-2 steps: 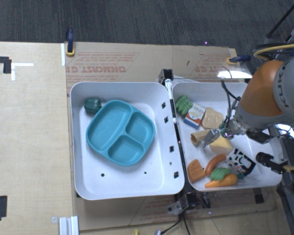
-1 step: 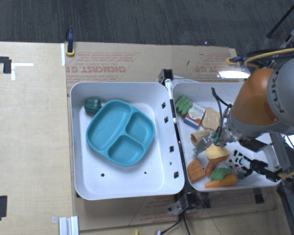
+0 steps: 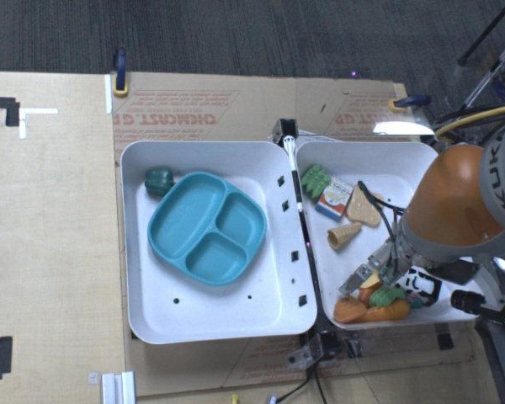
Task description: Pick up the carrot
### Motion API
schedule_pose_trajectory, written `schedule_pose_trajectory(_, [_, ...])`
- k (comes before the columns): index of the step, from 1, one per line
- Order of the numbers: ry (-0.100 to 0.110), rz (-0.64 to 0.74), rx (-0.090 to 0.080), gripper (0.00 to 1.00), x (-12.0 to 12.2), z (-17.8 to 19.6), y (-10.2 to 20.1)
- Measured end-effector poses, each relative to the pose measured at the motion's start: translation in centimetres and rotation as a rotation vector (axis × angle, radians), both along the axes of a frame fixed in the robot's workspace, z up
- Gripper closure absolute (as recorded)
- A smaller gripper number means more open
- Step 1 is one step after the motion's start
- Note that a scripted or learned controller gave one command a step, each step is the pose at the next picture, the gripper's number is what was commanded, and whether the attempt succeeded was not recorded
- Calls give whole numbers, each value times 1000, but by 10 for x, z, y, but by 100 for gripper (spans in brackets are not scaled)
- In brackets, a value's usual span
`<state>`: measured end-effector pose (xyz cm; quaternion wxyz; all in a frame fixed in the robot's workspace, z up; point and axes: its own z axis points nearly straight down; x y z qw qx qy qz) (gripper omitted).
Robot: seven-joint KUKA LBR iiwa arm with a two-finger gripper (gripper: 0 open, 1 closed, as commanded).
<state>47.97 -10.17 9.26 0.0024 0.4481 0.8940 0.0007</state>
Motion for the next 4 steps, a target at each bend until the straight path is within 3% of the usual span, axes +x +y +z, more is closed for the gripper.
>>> schedule_pose_trajectory(1, [-6, -6, -1, 100, 3, 9, 0])
schedule_pose_trajectory(2, [-12, -12, -2, 100, 5, 19, -1])
schedule_pose_trajectory(3, [2, -135, 0, 100, 9, 99, 113])
schedule_pose_trajectory(4, [2, -135, 0, 0, 9, 99, 112])
